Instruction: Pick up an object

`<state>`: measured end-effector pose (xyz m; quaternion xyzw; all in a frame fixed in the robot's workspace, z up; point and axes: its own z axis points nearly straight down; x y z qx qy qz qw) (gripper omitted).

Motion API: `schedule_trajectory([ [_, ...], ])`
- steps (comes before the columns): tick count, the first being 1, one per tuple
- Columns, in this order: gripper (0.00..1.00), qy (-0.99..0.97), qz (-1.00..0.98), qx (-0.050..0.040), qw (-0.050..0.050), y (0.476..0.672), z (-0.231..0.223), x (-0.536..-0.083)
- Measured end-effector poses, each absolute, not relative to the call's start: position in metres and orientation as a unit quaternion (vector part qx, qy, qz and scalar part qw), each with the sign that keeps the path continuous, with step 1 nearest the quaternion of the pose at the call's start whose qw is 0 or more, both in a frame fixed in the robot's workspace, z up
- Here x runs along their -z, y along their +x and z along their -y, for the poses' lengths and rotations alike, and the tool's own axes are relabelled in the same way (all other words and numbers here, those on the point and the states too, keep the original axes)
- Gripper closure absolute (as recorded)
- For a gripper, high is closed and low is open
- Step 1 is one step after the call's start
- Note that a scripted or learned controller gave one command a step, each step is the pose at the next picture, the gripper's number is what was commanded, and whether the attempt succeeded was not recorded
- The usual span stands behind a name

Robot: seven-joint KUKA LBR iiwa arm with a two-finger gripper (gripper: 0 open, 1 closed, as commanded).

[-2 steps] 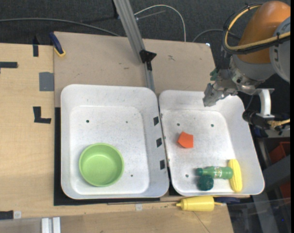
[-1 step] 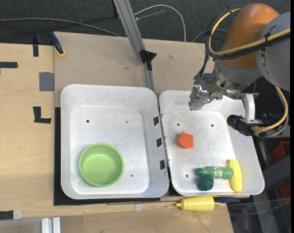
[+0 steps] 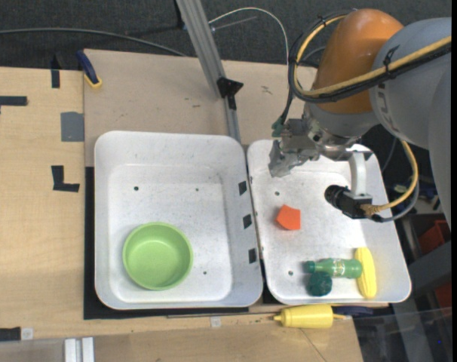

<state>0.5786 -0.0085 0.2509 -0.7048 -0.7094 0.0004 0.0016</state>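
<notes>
- Orange block (image 3: 289,218) lies loose in the right bin (image 3: 319,194), near its middle, nothing touching it.
- Gripper (image 3: 280,164) sits over the right bin's upper left part, above and apart from the block; can't tell how wide the hand is from this angle, nothing seen between its tips.
- Green bottle (image 3: 335,268) lies on its side near the right bin's lower edge, a dark green object (image 3: 318,283) touching it just below.
- Yellow object (image 3: 365,271) lies at the bottle's right end, near the bin's lower right corner.
- Green bowl (image 3: 157,256) sits upright in the left bin (image 3: 168,164), lower left area.
- Yellow bottle-like item (image 3: 307,317) lies on the bench just below the right bin.
- Grey arm (image 3: 409,74) with orange band enters from the right.
</notes>
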Motion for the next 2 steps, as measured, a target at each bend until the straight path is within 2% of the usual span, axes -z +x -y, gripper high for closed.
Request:
schedule_trajectory([
  [1, 1.0, -0.705, 0.709, -0.0015, 0.002, 0.558, -0.041, -0.233],
  [2, 1.0, -0.705, 0.709, -0.0016, 0.002, 0.528, -0.081, -0.229],
])
